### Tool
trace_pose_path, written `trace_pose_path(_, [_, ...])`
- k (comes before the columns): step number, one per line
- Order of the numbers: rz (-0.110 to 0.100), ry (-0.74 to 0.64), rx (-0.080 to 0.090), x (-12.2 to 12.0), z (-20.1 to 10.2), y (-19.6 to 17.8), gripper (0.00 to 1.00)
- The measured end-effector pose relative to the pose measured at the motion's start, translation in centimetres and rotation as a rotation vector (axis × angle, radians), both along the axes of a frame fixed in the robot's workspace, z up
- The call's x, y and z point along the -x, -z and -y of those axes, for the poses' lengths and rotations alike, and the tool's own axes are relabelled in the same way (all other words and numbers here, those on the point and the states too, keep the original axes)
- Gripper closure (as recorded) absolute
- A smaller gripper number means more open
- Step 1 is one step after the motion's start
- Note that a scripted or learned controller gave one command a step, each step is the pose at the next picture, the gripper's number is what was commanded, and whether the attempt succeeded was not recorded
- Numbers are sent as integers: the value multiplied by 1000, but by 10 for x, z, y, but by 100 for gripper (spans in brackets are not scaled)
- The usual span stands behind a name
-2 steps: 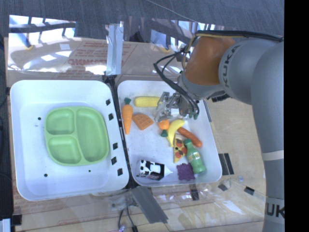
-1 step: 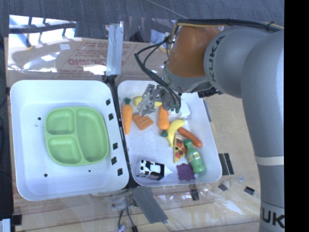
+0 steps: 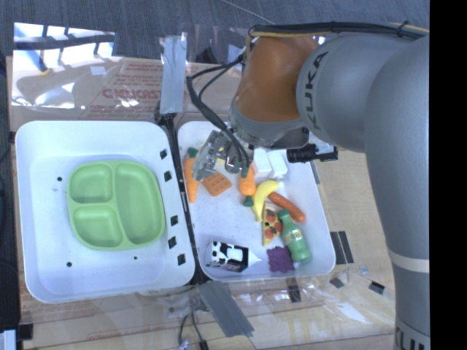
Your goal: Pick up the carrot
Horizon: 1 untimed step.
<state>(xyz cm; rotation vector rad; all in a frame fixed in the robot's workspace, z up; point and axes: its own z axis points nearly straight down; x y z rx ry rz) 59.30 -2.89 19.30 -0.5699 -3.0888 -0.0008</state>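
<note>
Camera view: claw low over right bin, at its upper left; finger spread cannot tell. Carrot lies along bin's left wall, just left of claw, beside waffle. Banana, hot dog, green bottle right of waffle.

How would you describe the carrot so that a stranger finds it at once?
Look in the right bin, along its left wall beside the divider. The carrot lies there lengthwise, next to the square waffle, just below the end effector. It is the long, tapering orange piece; the waffle is flat and gridded.
</note>
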Motion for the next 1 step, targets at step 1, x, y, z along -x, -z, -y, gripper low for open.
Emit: trace_pose_path(1, [-3,-159,-2,45,-125,2,100])
